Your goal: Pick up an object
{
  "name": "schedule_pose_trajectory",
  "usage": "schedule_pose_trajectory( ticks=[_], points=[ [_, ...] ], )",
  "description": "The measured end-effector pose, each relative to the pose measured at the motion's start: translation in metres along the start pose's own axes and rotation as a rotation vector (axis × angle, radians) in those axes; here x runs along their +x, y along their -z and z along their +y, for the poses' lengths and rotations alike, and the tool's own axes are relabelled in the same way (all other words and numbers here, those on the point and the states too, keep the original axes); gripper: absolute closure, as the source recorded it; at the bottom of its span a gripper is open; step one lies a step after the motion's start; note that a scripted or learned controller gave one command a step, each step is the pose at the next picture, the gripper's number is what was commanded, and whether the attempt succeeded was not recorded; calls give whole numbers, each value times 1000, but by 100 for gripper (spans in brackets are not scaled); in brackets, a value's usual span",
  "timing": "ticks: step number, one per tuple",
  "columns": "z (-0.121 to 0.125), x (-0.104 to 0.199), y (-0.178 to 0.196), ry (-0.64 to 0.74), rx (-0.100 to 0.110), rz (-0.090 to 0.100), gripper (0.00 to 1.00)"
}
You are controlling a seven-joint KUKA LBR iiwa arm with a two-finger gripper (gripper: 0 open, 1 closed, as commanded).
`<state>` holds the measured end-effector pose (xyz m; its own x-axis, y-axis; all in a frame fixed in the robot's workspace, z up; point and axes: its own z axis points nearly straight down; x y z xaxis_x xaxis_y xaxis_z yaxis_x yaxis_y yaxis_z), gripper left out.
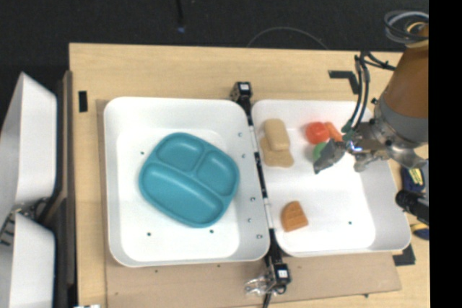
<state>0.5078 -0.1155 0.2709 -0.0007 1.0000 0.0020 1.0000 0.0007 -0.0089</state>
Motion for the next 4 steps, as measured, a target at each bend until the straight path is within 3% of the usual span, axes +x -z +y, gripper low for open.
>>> schedule_pose_trajectory(
  ticks=[1,4],
  points=[
    [2,0,5,2,-11,-2,0],
    [-5,11,-162,-3,-4,-3,0]
  ],
)
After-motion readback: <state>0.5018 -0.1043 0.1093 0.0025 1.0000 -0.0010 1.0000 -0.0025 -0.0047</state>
